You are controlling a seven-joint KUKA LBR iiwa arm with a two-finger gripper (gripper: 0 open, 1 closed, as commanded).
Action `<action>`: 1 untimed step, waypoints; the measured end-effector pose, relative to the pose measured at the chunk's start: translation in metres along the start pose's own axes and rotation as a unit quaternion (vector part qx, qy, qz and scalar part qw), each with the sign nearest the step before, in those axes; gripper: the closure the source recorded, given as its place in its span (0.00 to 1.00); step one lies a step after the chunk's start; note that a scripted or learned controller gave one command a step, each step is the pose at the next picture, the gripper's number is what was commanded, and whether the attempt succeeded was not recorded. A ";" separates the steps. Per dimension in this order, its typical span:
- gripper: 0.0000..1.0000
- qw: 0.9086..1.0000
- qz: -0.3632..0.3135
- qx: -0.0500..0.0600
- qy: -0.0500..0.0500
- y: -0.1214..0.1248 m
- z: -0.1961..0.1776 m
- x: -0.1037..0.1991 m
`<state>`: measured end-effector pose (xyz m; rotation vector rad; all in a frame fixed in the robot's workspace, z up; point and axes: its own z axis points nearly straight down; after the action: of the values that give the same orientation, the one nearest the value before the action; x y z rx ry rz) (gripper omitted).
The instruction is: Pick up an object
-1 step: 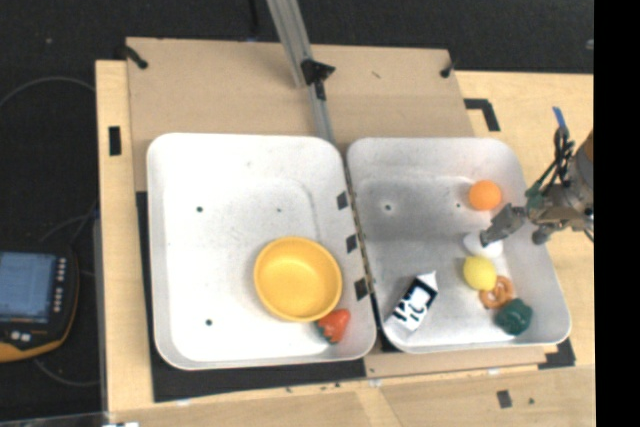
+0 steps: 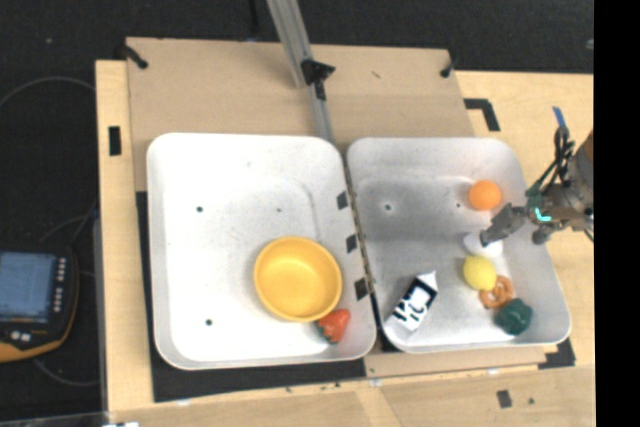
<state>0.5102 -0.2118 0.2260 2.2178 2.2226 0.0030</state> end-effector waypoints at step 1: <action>0.00 1.000 0.001 0.003 0.000 0.002 0.063 -0.001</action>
<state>0.5120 -0.2127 0.1632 2.2235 2.2234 -0.0053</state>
